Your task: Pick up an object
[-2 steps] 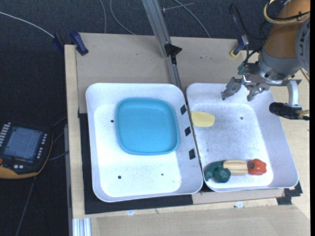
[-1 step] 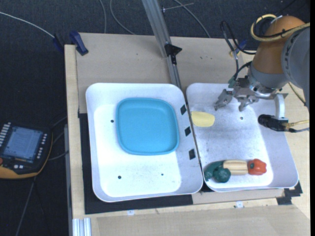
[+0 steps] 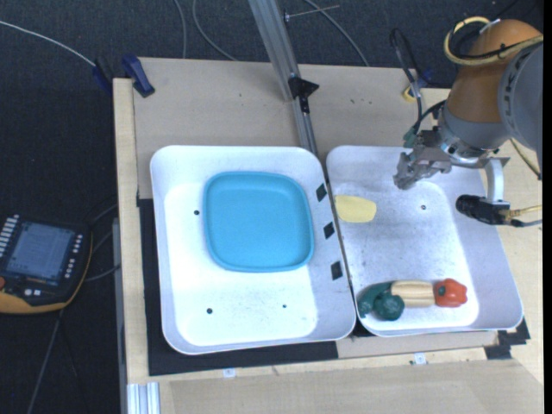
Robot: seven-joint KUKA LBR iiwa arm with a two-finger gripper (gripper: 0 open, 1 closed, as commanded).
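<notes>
Dark carpet (image 3: 52, 102) surrounds a pale wooden bench (image 3: 216, 93), with thin cables (image 3: 172, 7) looping across the floor behind it and a handheld control pendant (image 3: 39, 257) lying on the floor at the left. Two shallow white bins sit side by side on the bench. Left bin (image 3: 172, 309): holds a turquoise square plate (image 3: 259, 221), lying flat in its upper middle. Right bin (image 3: 483, 274): holds a pale yellow piece (image 3: 355, 209) just beside its left wall, and, along its near edge, a row of three items touching or nearly touching one another, namely a dark green lump (image 3: 381, 304), a tan stick-shaped piece (image 3: 412, 293) and a red rounded piece (image 3: 449, 292). A grey metal bar (image 3: 276, 41) slants down from the top of the view to the gap between the bins.

My arm (image 3: 483, 84) enters from the right, its orange band above the wrist. My pincer (image 3: 410, 169) hangs over the far part of the right bin, well apart from the row of three items and to the right of the yellow piece. Nothing is visible between my fingers; whether they stand wide or narrow I cannot tell from this angle. Every object lies on a bin floor.
</notes>
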